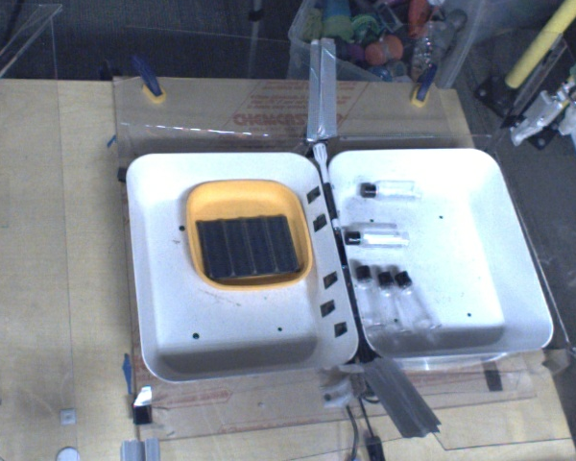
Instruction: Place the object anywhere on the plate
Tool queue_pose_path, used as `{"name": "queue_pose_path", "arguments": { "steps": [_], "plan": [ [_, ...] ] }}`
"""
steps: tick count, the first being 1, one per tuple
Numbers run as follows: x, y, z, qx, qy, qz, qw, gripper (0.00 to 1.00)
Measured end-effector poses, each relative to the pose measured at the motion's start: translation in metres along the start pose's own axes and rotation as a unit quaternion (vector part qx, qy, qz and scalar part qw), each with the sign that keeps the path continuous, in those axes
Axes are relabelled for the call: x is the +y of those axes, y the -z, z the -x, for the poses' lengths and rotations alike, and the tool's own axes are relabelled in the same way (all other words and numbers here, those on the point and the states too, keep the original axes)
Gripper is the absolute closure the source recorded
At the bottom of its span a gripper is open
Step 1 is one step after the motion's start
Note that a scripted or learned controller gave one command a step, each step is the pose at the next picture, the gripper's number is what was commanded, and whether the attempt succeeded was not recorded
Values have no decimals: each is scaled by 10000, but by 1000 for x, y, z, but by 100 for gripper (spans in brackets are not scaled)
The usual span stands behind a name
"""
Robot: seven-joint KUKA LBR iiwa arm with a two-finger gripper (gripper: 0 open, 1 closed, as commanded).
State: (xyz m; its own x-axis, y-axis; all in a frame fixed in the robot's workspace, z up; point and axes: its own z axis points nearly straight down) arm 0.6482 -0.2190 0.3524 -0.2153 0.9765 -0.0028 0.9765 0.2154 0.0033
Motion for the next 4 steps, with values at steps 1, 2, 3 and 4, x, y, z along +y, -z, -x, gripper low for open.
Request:
{"name": "queue_pose_path", "arguments": {
  "steps": [1,2,3,4],
  "plan": [
    [15,-58,6,18,2066,-5,9784,0],
    [15,-40,6,-11,3641,22,9314,0],
    [8,-3,5,-21,5074,30,8617,0],
    [-9,-46,1,5,5985,16,8011,0]
  ]
}}
